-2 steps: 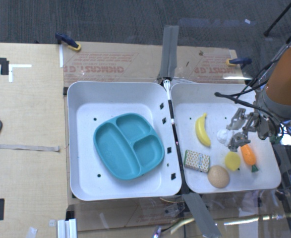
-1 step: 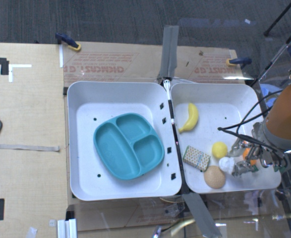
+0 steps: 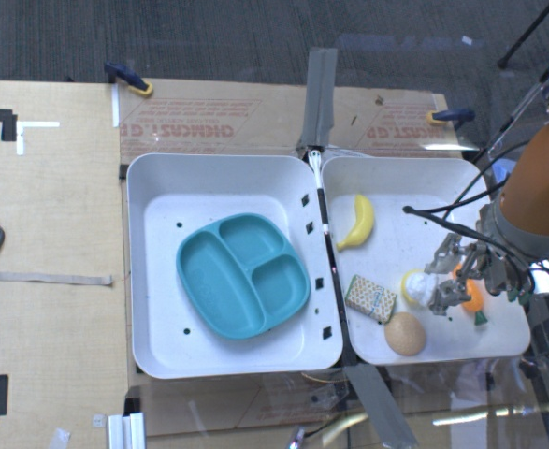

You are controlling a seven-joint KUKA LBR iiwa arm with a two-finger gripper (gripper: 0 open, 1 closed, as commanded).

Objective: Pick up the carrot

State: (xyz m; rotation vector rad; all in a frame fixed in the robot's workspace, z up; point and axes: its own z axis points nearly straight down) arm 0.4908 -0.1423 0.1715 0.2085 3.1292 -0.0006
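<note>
Carrot [image 3: 475, 297] lay at the right end of the right bin [image 3: 386, 171], partly hidden behind the gripper [image 3: 450, 283], which hung low over it. Whether the fingers were spread or closed could not be told. Near them sat a lemon [image 3: 412, 285], an egg [image 3: 405, 334] and a banana [image 3: 356, 222].

Tool [image 3: 454, 286] over carrot [image 3: 475, 296], right bin [image 3: 386, 171].

A single fixed camera looks down at a slant from above the bench [image 3: 50, 279], far enough back to take in both white bins: the left bin [image 3: 143, 279] at frame centre, the right bin [image 3: 386, 176] toward the right edge.
</note>
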